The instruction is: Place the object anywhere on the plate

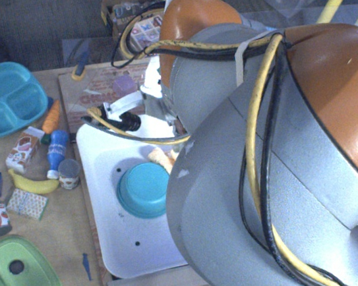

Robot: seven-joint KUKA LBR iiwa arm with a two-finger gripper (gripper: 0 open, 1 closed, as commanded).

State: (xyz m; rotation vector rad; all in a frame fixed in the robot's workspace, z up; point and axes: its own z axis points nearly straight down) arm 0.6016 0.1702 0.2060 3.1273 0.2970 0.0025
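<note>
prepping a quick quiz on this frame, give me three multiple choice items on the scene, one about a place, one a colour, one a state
1. Where does the banana lie?
A. on the bench left of the white bin
B. inside the white bin
C. in the green tray

2. What colour is the round plate in the white bin?
A. red
B. blue
C. yellow

3. What is the state of the blue divided tray at upper left?
A. stacked full of cans
B. lying upside down
C. right side up, compartments bare

Answers: 1 A, the banana rests on the bench beside the small can, outside the bin wall. 2 B, the plate is light blue against the white floor. 3 C, its compartments face up with nothing in them.
</note>
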